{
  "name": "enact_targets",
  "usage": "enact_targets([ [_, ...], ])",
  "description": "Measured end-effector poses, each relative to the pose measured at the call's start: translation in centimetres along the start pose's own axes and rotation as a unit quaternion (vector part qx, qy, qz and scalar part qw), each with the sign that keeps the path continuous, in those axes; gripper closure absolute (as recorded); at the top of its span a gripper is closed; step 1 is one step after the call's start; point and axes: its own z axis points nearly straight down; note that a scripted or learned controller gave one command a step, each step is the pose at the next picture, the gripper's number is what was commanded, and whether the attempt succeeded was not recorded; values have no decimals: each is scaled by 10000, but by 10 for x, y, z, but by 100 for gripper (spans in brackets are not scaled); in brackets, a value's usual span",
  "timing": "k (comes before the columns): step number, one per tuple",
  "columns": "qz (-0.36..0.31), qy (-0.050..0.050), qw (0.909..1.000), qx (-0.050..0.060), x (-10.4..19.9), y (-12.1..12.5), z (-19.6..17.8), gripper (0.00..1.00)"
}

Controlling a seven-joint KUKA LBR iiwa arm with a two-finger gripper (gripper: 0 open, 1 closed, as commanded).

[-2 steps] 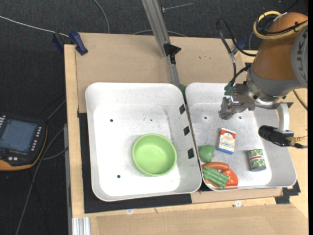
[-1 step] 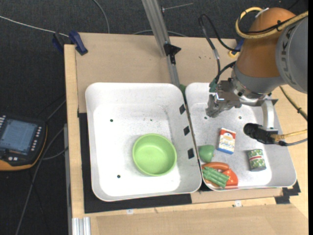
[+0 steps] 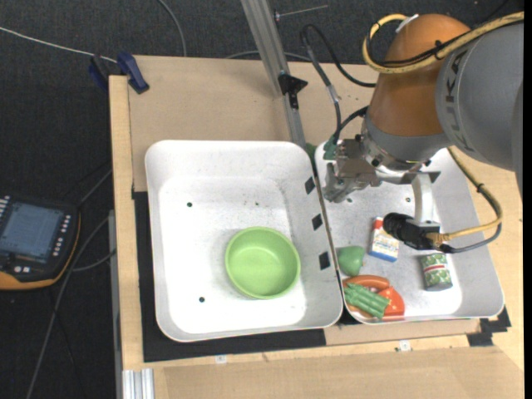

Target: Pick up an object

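Observation:
My gripper (image 3: pixel 337 188) hangs over the upper left part of the right bin (image 3: pixel 474 248), close to the wall between the two bins. Nothing shows under it but bare bin floor. Below it lie a small white, red and blue carton (image 3: pixel 383 240), a green rounded fruit (image 3: pixel 351 259), a green can (image 3: pixel 435 272) and a red and green toy vegetable piece (image 3: pixel 373 298) at the bin's front edge. The big grey and orange arm hides the upper right of this bin.
A light green bowl (image 3: pixel 262 262) sits in the left bin (image 3: pixel 179 181), toward its front right. A metal post (image 3: pixel 274 56) rises behind the bins. A handheld controller (image 3: pixel 33 235) lies off the bench at the left.

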Motion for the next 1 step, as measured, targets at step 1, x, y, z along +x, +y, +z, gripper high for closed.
enact_targets([
  [1, 3, -4, 10000, 2, 52, 8, 10, 100],
])
